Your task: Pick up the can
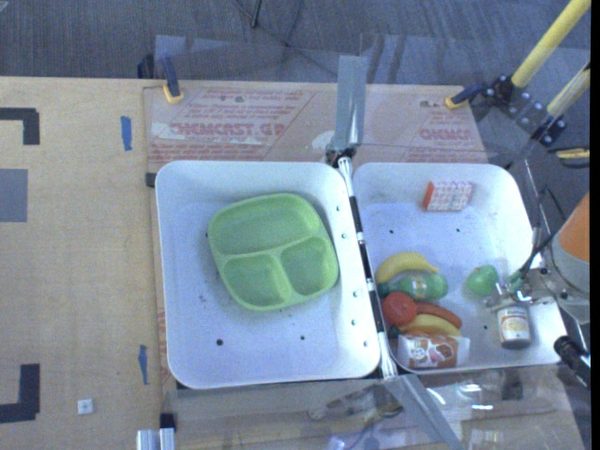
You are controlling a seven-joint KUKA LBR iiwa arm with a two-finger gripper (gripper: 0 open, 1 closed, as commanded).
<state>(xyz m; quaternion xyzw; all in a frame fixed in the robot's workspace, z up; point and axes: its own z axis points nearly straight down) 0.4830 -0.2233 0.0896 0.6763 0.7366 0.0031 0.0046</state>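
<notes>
Right bin (487, 181): can (513, 326), fruit (417, 293)

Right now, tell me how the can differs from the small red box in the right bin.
The can is a cylinder, silvery with a pale label; the red box is flat and rectangular, orange-red with white print. The can sits near the bin's front right corner, right under the tool; the red box lies alone near the back wall, apart from the arm. The can looks upright, the red box flat. Both rest in the right bin.
</notes>
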